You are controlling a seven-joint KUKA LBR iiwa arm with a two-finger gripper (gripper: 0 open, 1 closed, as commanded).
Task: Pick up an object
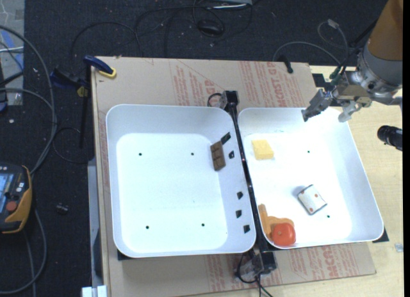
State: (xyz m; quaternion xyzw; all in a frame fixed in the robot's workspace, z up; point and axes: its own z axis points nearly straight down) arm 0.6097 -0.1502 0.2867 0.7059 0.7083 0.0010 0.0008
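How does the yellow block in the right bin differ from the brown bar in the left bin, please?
The yellow block is pale yellow and nearly square; the brown bar is dark brown, long and narrow. The yellow block lies on the floor of the right bin, near its upper left corner, whereas the brown bar sits by the right wall of the left bin. Both are small and lie apart from the pincer, which hangs over the right bin's far edge.

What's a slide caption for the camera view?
End effector, open, above the right bin's far rim; yellow block, white box and red-orange toy inside; brown bar in left bin.
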